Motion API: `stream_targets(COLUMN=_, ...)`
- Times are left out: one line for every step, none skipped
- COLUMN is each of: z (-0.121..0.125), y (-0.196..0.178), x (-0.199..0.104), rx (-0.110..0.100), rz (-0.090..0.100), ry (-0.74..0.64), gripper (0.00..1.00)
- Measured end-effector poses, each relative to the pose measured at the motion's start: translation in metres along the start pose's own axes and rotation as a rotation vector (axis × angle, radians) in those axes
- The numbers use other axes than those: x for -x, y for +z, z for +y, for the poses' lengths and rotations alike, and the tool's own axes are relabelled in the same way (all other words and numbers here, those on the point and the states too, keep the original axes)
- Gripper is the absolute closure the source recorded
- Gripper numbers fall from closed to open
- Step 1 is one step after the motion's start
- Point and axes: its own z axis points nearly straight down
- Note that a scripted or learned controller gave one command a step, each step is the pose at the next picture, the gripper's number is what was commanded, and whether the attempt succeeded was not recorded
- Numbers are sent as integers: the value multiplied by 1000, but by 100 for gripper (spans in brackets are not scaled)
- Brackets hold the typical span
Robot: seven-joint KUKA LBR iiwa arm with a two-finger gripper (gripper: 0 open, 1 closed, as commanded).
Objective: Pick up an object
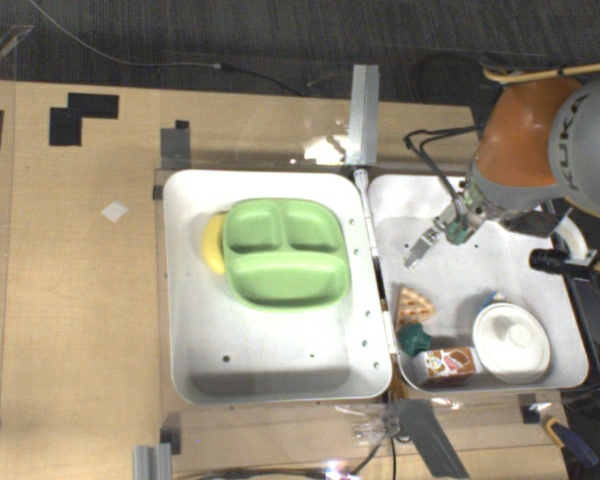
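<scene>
Green tray (283, 252) fills left bin (195, 358); white bowl (511, 340) sits in right bin (570, 368).

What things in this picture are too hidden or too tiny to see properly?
- Yellow thing in the left bin: the green divided plate covers most of it, so its shape is unclear.
- Hand over the right bin: too small and blurred to tell open from shut.
- Small carton: its label is too tiny to read.
- Dark green item: too small to identify.
</scene>
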Motion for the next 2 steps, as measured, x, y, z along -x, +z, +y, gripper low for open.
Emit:
stream_targets(z=-37, y=38, x=-37, rx=17, rz=-16, ry=62, gripper=0)
stream_targets(z=-69, y=-38, x=-20, rx=1, rz=-3, ry=140, gripper=0)
